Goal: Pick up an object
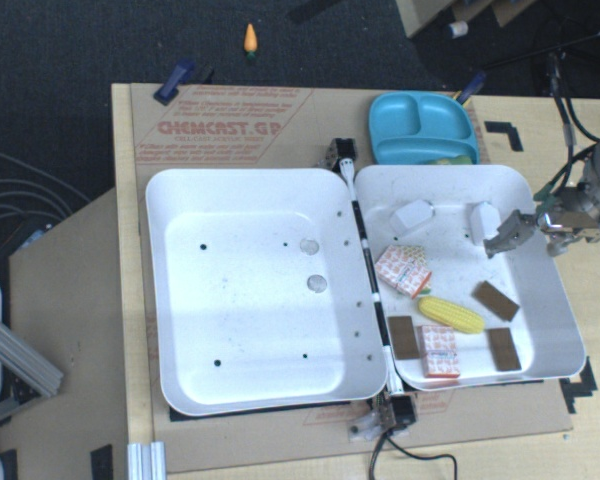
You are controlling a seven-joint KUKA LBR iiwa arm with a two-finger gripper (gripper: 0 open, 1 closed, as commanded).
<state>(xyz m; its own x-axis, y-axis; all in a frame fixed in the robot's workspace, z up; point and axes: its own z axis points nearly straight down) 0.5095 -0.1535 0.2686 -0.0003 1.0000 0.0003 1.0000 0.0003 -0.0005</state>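
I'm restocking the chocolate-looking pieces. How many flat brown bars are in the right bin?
3. One brown bar lies right of the corn, one near the front right corner, one by the divider beside the red-and-white packet. None looks hidden.

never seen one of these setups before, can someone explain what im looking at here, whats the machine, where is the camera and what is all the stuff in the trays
One fixed camera looks down at a slant on a bench. Two shallow white bins sit side by side: the left bin and the right bin. The machine is a robot arm reaching in from the right; its gripper hangs over the right bin. Nothing shows between its fingers. In the right bin lie a yellow toy corn cob, a red-and-white checked packet, a second packet, three brown blocks, and two white pieces. A blue divided plate sits behind the bins.
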